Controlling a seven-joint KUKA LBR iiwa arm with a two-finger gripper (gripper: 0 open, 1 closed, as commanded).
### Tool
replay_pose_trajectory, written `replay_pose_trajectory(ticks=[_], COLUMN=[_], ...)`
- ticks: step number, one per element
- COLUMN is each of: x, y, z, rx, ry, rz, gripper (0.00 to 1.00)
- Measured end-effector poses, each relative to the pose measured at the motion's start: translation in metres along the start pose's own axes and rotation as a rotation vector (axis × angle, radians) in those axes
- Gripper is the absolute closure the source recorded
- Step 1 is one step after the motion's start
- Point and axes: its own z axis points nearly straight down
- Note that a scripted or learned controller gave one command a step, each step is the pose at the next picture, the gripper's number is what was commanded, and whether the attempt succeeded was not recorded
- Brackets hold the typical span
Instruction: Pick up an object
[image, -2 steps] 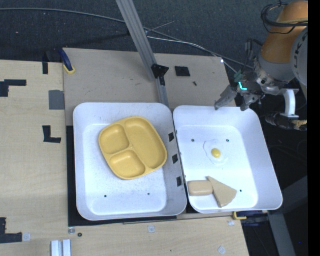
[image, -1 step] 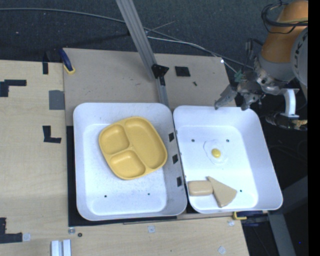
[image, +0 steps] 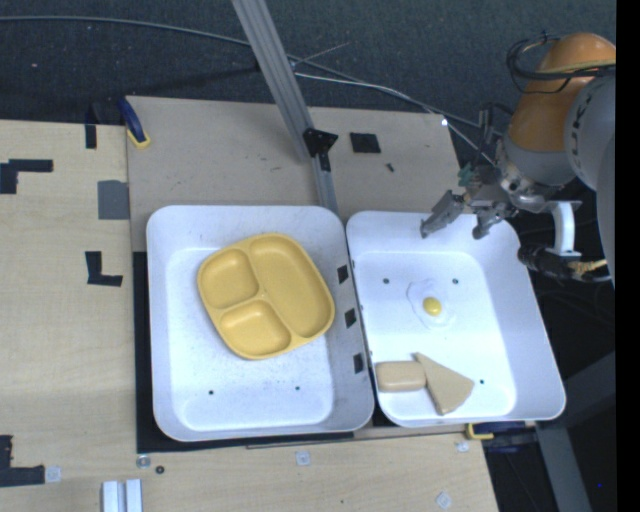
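Note:
My gripper hangs over the far edge of the right bin, its two dark fingers spread apart with nothing between them. Below it in that bin lies a fried egg toy, white with a yellow yolk. At the bin's near side rest a tan bread block and a tan wedge-shaped slice, touching each other. A yellow divided plate with three compartments sits in the left bin.
A grey metal post rises slantwise from behind the bins' divider. Black cables trail off the arm at the right bin's far right corner. Wooden bench surface surrounds both bins.

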Motion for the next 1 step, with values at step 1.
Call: replay_pose_trajectory(ticks=[1], x=[0.0029], y=[0.0006], z=[0.0441], rx=[0.000], ry=[0.000], rz=[-0.001], gripper=[0.00])
